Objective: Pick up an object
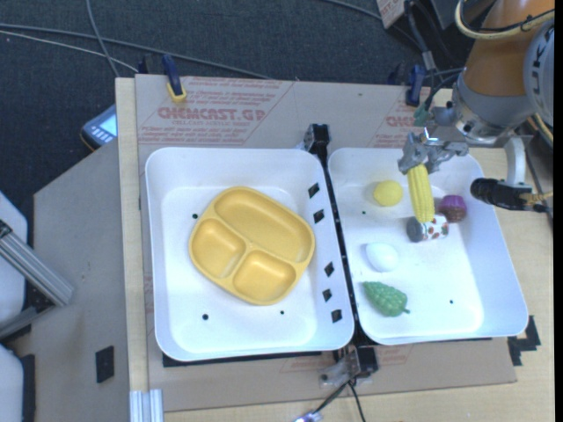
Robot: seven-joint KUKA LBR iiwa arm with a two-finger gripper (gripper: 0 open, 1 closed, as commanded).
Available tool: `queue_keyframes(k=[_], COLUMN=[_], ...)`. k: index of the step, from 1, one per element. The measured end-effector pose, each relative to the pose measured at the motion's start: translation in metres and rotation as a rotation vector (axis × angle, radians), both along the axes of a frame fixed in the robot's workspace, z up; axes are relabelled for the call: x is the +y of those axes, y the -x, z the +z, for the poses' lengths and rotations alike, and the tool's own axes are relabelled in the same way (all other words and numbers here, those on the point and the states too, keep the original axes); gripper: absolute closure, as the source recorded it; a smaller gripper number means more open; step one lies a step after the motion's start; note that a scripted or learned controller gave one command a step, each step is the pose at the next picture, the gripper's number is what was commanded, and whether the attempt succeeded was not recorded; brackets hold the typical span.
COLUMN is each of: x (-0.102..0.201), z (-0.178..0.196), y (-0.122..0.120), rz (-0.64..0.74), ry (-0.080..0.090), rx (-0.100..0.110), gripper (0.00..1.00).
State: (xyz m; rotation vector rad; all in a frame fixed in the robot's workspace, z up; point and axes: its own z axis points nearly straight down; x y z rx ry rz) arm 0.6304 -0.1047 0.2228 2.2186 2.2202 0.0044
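Note:
My gripper (419, 158) is over the back of the right bin (493, 271), shut on the top end of a yellow corn cob (421, 195) that hangs down from it. Just left of the cob lies a yellow lemon (386, 193). A purple piece (453, 207) sits to its right. At the cob's lower end lies a small grey and red-white object (427, 229). Nearer the front are a white egg (381, 256) and a green leafy piece (385, 297).
The left bin (167, 262) holds a yellow divided plate (252, 243). A black divider with clips (327, 236) runs between the bins. The right half of the right bin is bare white floor.

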Motion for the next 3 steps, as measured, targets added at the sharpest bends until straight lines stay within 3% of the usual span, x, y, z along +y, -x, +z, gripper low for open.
queue_keyframes(k=[3], x=[0.162], z=[-0.011], y=[0.062], rz=[0.004], ry=[-0.003], rx=[0.009], gripper=[1.00])
